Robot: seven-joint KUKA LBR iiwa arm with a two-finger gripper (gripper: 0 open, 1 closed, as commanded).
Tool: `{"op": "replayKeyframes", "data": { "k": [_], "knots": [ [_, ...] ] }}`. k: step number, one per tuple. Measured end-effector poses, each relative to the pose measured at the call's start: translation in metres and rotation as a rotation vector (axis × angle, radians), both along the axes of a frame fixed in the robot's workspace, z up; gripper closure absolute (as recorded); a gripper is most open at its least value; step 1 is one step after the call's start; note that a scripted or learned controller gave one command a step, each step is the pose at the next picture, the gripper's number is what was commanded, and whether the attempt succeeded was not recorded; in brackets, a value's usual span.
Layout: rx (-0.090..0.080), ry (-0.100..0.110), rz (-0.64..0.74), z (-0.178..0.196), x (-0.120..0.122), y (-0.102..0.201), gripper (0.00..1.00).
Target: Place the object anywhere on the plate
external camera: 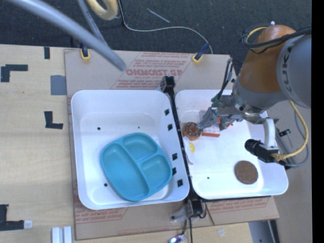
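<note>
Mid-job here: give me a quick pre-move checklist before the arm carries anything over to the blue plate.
1. Blue plate lying flat in left bin: ok.
2. Plate compartments free to receive: ok.
3. Gripper over right bin, next to the small brown object: ok.
4. Object between the fingers: cannot tell.
5. Round brown disc lies apart from the gripper: ok.
6. Divider between bins lies across the path, must be cleared: not ok yet.

bench (30, 151) carries two bins side by side | plate (135, 166) in left bin (86, 110), toward 6 o'clock | right bin (273, 186): hand (205, 123) at 9 o'clock beside round object (191, 130); flat disc (246, 172) at 5 o'clock
</note>
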State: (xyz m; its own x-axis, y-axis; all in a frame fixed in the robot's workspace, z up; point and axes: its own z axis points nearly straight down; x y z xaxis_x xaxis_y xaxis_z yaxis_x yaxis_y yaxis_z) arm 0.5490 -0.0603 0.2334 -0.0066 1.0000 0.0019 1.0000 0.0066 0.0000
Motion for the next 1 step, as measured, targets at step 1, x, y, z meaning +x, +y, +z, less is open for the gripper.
{"op": "replayKeyframes", "data": {
  "k": [1],
  "knots": [
    [-0.001,0.002,-0.001,-0.0039,-0.0011,0.0457,1.00]
  ]
}}
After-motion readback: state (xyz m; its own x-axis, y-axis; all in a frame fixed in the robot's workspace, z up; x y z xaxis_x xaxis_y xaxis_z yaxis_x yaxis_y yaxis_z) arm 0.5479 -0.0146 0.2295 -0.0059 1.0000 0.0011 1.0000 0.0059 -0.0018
